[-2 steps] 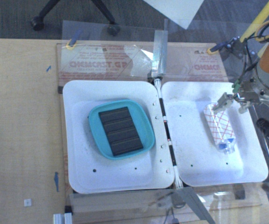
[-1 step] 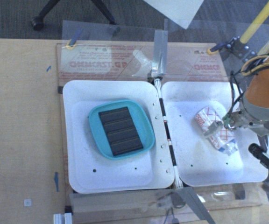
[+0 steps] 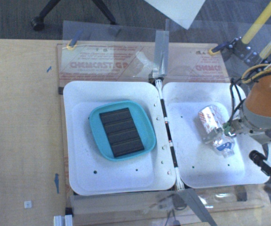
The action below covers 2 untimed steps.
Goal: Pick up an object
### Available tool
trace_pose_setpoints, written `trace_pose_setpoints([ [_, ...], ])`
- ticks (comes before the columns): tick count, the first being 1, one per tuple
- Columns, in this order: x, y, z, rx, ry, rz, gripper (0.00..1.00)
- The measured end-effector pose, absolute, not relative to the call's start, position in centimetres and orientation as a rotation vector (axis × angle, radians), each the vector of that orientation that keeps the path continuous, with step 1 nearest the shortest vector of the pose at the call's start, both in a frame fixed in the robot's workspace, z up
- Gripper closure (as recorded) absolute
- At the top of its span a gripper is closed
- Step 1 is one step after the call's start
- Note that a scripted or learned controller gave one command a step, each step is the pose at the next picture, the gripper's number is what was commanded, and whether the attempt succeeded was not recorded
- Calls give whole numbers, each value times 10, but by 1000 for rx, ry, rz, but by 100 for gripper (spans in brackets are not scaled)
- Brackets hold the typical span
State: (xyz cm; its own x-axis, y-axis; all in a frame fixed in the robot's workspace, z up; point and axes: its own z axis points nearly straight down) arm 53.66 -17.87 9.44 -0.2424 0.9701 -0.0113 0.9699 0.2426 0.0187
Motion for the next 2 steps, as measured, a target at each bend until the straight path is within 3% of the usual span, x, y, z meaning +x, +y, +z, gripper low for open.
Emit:
trace_pose_setpoints([
  [1,537,-180,105,1921,2455,14,100],
  [2,576,-122,178,2052,2379,-1,100],
])
